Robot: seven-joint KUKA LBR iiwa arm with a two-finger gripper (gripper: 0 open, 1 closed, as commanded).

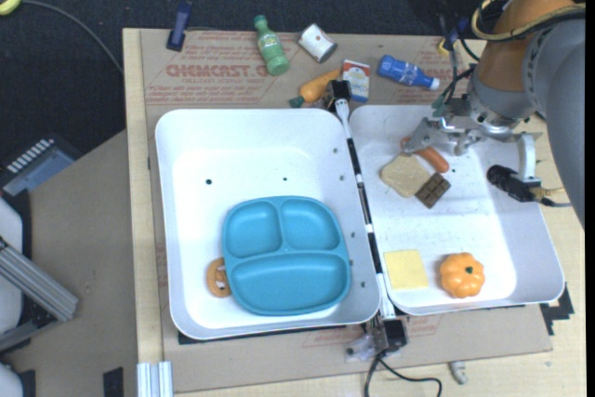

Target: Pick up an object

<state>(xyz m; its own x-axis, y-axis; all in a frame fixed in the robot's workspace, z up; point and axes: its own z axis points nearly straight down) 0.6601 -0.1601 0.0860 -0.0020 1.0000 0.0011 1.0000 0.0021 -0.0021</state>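
I can't tell how the gripper point(444, 137) is set as I hover it low over the right bin point(530, 242), crowding the orange sausage point(429, 155) beside the toast point(405, 174), presumably my target.

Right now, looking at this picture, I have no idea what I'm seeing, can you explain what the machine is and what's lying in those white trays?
One camera looks down at a slant on a bench. The grey robot arm with an orange band reaches in from the right; its claw is low over the right white bin, above a small orange-red piece. Whether it grips anything is unclear. That bin also holds a tan bread slice, a brown chocolate square, a yellow cheese square and an orange toy pumpkin. The left white bin holds a blue divided plate and a small brown pretzel.
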